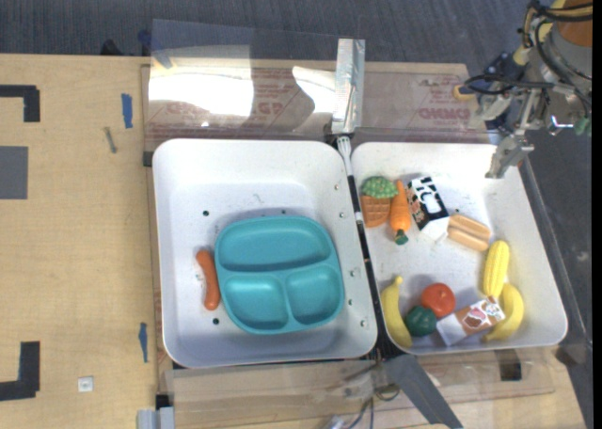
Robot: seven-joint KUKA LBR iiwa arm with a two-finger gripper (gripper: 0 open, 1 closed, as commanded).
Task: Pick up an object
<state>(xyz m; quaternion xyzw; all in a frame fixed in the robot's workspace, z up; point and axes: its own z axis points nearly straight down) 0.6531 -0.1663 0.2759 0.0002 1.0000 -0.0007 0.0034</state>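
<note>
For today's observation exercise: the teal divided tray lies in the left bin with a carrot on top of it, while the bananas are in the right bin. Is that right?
Not quite. In the camera view the orange sausage-shaped piece, seemingly a carrot, lies beside the teal divided tray, on the left bin's floor, not on it. The bananas are indeed in the right bin.

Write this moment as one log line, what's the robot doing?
gripper: above right bin's back corner | holding: nothing | toy food: in bin | teal tray: left bin

Bright, even light; glare whitens the clear panel behind the bins; focus slightly soft.
</note>
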